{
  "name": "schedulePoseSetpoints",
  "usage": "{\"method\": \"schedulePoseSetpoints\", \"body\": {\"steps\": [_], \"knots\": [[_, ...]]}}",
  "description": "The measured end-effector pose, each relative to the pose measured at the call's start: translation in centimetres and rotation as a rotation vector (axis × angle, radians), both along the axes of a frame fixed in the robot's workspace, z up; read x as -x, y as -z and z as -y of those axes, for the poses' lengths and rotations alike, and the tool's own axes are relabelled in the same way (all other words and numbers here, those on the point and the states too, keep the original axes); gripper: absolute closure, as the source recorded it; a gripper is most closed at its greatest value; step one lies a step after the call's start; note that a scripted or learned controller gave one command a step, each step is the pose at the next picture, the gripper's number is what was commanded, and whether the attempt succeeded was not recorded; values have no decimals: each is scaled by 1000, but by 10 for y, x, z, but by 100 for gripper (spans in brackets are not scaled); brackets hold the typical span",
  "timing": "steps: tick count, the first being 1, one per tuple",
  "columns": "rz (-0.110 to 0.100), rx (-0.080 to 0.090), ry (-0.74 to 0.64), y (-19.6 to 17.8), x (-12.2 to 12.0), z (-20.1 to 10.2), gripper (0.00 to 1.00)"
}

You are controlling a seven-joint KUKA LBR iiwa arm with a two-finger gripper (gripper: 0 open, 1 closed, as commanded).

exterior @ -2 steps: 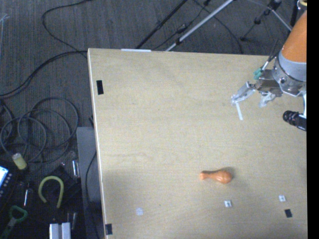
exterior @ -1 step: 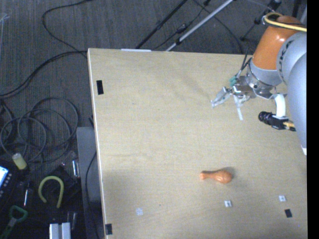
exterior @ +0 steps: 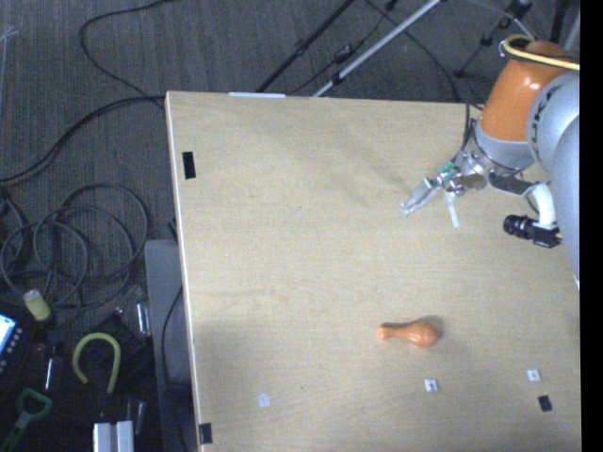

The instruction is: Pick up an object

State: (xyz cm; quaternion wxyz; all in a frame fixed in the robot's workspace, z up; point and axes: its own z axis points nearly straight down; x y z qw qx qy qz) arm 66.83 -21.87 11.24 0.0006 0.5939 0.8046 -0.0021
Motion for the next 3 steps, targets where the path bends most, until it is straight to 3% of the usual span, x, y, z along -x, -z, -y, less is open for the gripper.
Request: {"method": "schedulePoseSetpoints", "body": {"steps": [1,2,3], "knots": [[1,-2,-261,28,-1,-16,0],[4,-2,-262,18,-2,-17,100],[3,-5,-95,-51,1,-42,100]]}}
